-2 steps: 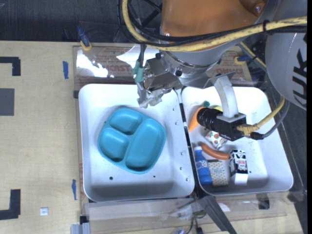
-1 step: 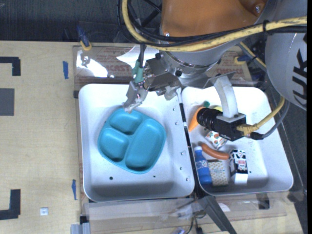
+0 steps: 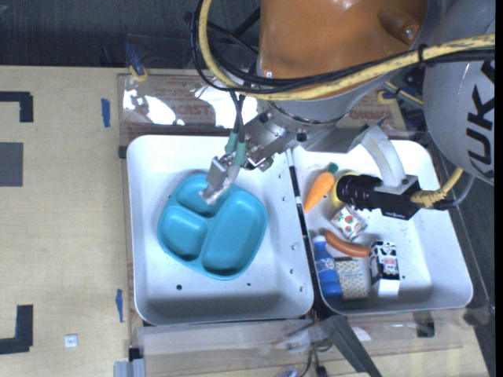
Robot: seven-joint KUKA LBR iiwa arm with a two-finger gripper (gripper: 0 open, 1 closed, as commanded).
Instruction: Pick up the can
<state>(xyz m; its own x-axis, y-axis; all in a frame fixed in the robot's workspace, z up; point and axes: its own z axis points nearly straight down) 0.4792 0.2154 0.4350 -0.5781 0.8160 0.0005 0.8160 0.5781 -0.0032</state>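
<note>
My gripper hangs over the left bin, its tip just above the upper edge of a blue divided plate. Nothing shows between its tips. In the right bin, a small white can with a red-patterned label lies tilted near the middle, below the carrot and above the sausage. The can is well to the right of the gripper, across the wall between the bins.
The right bin also holds an orange carrot, a red sausage, a blue bottle, a tan box and a black-and-white carton. A black part of the arm with a yellow cable reaches over the right bin.
</note>
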